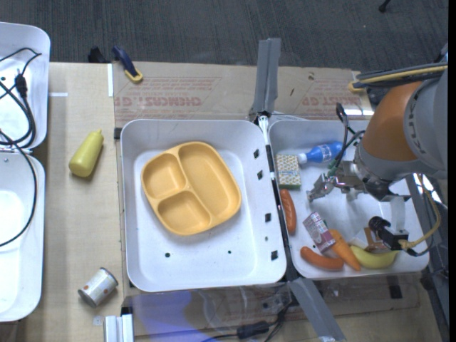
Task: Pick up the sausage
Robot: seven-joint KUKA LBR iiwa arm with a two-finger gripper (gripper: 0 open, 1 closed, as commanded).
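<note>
A reddish sausage [288, 211] lies lengthwise along the left wall of the right bin [417, 262]. A second sausage-like red piece [320, 259] rests near that bin's front wall. My gripper [322, 189] hovers over the middle of the right bin, a little to the right of and above the first sausage. It is open, with nothing between its fingers. The grey arm with its orange band [393, 130] comes in from the right.
Also in the right bin are a blue bottle [318, 153], a green box [288, 169], a wrapped packet [318, 231], a carrot [346, 250] and a banana [375, 257]. The left bin [142, 262] holds a yellow divided plate [190, 187]. On the bench are a mustard bottle [86, 154] and a can [97, 286].
</note>
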